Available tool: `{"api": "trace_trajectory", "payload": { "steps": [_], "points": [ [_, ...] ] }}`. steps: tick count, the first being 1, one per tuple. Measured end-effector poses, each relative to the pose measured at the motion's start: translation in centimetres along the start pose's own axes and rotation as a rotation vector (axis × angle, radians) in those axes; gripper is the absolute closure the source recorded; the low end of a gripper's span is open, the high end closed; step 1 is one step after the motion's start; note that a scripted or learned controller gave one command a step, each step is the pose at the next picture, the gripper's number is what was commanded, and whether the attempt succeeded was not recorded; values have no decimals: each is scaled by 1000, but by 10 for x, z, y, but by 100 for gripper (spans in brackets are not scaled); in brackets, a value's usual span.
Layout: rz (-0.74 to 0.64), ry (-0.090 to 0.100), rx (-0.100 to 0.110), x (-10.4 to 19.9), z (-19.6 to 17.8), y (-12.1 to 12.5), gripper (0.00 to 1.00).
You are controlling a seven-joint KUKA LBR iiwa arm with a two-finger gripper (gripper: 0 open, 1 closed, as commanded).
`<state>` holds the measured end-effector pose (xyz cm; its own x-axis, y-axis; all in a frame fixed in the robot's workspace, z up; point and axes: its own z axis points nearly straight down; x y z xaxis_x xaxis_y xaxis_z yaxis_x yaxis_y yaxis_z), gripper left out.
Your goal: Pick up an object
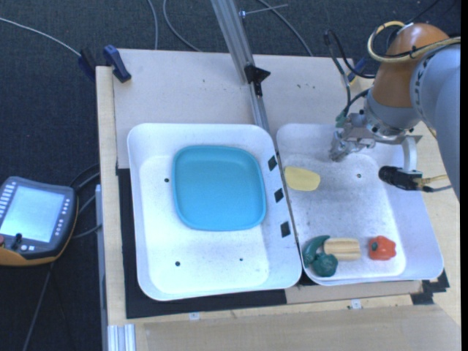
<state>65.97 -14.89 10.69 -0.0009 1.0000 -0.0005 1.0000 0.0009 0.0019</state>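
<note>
Gripper (341,150) hung over the right bin (409,218), away from every object.
Its finger state was unreadable; descending there risked closing on nothing, the yellow piece (302,178) lying nearest.

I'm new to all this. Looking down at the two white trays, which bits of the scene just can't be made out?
- Claw: too small and blurred in the camera view to tell how its tips stand.
- Grey arm: cut off by the right edge.
- Green toy: partly covered by the tan block; its shape is unclear.
- Left tray: the blue plate hides the floor beneath it.
</note>
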Motion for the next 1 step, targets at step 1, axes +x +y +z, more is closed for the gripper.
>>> {"api": "trace_trajectory", "payload": {
  "steps": [1],
  "points": [
    [1, 0, -3, 0, -43, 4, 100]
  ]
}}
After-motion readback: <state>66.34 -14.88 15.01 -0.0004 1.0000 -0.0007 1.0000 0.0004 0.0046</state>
